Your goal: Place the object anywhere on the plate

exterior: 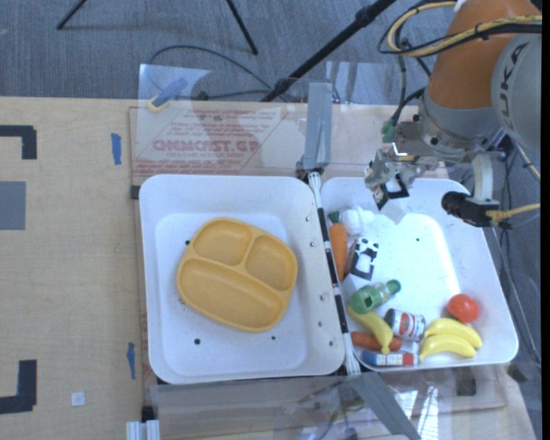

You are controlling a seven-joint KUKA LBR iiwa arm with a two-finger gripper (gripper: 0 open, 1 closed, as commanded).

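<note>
Yellow banana (449, 337) at right bin's (481, 249) near edge, jaws (388, 183) above far corner, grip state unclear, plate (237, 273) left.

From above I see the yellow plate (238, 274) in the left bin (163, 206). The gripper (388, 182) hangs over the right bin's (481, 249) far edge, above a carrot (339, 247), bananas (449, 339), a tomato (463, 307) and a green bottle (373, 296).

Grey carpet (112, 34) is showing beyond the wooden bench (60, 284), black tripod legs (241, 26) standing there.
</note>
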